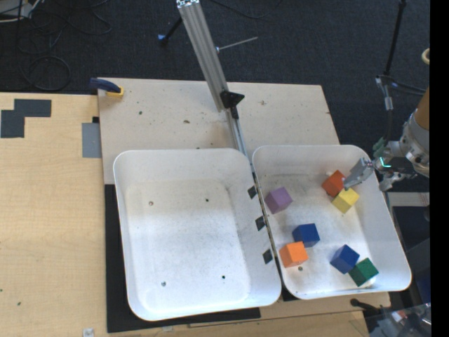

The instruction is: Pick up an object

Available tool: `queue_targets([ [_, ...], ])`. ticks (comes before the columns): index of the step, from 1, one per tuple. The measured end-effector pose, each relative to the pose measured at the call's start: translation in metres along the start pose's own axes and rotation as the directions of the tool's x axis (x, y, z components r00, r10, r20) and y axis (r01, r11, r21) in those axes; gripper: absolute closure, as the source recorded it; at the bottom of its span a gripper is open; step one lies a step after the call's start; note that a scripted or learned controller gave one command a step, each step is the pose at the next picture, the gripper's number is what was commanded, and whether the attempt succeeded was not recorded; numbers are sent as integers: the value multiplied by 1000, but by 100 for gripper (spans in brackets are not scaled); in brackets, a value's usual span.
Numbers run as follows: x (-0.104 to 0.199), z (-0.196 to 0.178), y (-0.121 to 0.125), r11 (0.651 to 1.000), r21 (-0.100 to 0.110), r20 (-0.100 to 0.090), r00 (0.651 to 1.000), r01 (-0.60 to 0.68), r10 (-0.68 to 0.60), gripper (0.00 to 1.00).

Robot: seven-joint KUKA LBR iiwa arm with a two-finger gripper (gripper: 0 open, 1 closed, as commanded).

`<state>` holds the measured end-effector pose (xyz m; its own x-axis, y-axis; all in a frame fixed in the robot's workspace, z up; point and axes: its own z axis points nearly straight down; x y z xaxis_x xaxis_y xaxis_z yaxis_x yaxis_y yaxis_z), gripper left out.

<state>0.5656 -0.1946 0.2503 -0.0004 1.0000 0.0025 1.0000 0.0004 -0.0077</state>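
Pincer (359,172) sits just beside red block (333,183) and yellow block (345,200)

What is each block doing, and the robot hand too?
gripper: over the right bin's far right side, by the red block
red block: lying in the right bin, next to the yellow block
purple block: lying alone
two blue blocks: lying apart
orange block: lying near the divider
green block: beside a blue block
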Motion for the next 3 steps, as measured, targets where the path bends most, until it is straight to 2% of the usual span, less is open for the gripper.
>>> queue_targets([
  [1,0,-3,1,1000,-5,1,1000,0,0,0],
  [3,-4,99,-9,1000,2,0,1000,0,0,0],
])
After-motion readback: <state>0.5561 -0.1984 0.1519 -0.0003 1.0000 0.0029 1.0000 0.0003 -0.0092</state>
